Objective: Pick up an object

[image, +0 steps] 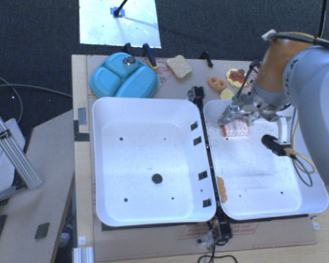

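A small red-and-white packet (pixel 236 129) lies in the right bin (pixel 274 201), near its far left corner, with its long side running roughly left to right across the view and tilted slightly. It looks flat and boxy, with a white face and red patterning. The gripper (pixel 238 114) sits directly over its upper edge; whether it is spread or closed cannot be told.

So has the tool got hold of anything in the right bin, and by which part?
Cannot be told. The tool sits directly over the red and white packet at its top edge, but a grip isn't visible.
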Tool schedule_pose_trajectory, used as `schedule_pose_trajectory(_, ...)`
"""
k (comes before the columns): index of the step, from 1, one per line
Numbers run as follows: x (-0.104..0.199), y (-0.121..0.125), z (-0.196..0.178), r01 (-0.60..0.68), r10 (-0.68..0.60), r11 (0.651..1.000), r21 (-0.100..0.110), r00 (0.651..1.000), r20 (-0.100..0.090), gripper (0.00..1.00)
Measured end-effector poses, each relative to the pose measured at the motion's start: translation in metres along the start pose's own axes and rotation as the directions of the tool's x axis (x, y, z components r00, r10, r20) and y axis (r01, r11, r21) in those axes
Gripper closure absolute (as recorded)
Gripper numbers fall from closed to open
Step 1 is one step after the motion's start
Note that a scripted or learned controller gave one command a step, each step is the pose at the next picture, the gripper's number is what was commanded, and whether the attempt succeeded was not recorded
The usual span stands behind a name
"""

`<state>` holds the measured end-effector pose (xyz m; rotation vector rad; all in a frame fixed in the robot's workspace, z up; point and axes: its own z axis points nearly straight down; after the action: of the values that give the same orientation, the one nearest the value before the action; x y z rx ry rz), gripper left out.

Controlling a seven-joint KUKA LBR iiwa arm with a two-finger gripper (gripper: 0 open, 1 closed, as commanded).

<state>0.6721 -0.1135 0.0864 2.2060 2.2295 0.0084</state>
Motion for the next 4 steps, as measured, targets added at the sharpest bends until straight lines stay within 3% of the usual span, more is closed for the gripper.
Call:
schedule_pose_trajectory(1,-0.019,-0.002,0.000,-0.009,0.009,1.000,0.001,1.000,0.001,0.00)
schedule_pose_trajectory(2,0.030,-0.004,0.001,-0.002,0.002,1.000,0.004,1.000,-0.001,0.00)
schedule_pose_trajectory(3,0.028,-0.003,-0.010,-0.004,0.004,1.000,0.000,1.000,0.000,1.00)
schedule_pose_trajectory(4,0.118,-0.003,-0.105,-0.001,0.001,1.000,-0.003,1.000,-0.001,1.00)
